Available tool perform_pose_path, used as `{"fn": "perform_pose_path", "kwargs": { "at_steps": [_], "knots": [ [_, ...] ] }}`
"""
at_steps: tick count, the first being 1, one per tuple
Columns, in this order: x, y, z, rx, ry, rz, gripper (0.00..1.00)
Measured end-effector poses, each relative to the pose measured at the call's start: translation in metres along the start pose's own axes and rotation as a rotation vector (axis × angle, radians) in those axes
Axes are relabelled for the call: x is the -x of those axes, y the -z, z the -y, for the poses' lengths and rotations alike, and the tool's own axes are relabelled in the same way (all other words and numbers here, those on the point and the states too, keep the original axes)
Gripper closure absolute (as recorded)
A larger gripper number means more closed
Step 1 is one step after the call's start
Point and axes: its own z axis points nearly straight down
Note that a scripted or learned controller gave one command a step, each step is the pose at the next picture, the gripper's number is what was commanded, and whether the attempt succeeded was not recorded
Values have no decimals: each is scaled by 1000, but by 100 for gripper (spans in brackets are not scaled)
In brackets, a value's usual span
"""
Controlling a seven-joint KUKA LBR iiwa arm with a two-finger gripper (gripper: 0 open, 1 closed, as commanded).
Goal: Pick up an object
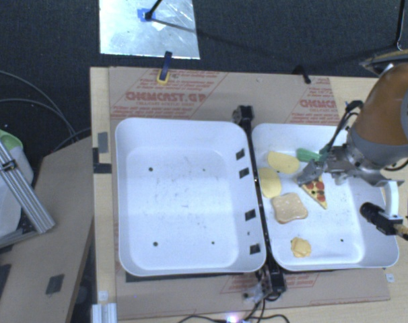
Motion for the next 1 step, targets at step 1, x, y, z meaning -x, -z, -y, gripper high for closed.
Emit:
{"fn": "perform_pose_path", "kwargs": {
  "at_steps": [1],
  "knots": [
    [9,-75,3,4,10,-4,0]
  ]
}}
